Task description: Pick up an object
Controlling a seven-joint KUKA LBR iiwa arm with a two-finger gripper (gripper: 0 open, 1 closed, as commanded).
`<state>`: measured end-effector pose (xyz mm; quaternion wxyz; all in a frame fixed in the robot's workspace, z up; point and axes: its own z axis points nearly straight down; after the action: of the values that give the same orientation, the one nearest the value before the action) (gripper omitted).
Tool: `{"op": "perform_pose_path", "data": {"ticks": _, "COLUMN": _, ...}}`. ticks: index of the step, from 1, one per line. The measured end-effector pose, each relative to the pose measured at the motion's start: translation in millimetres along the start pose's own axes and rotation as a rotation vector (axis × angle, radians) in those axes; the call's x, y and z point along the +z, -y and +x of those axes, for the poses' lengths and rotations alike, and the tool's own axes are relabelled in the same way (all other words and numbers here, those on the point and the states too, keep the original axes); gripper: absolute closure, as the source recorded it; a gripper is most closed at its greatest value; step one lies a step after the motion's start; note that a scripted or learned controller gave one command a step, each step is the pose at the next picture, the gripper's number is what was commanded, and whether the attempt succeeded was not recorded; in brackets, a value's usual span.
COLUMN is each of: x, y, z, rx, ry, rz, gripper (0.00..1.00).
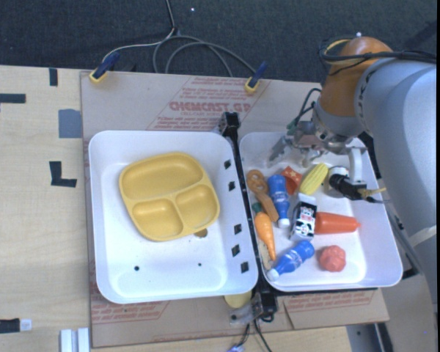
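My gripper [299,147] hangs over the back of the right bin [381,270], its fingers spread and nothing between them. Just in front of it lie a yellow corn cob [313,178] and a small red-orange piece [291,176]. Further forward are an upright-lying blue bottle [279,196], a black-and-white carton [303,220], a big orange carrot [337,224], a red ball [331,258] and a second blue bottle [293,257]. Along the bin's left wall sit a brown piece [257,183] and a small carrot [265,232].
The left bin [110,270] holds a yellow divided plate [169,195]. A black divider [238,204] runs between the two bins. The grey arm [403,123] covers the right side of the bench.
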<state>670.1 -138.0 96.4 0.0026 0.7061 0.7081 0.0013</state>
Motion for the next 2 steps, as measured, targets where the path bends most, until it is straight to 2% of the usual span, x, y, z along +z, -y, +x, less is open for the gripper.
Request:
{"op": "perform_pose_path", "data": {"ticks": 1, "x": 9.0, "y": 27.9, "z": -16.9, "rx": 0.002, "ry": -0.001, "rz": -0.002, "gripper": 0.0}}
{"op": "perform_pose_path", "data": {"ticks": 2, "x": 8.9, "y": 58.8, "z": 26.6, "rx": 0.0, "ry": 0.002, "rz": 0.0, "gripper": 0.0}}
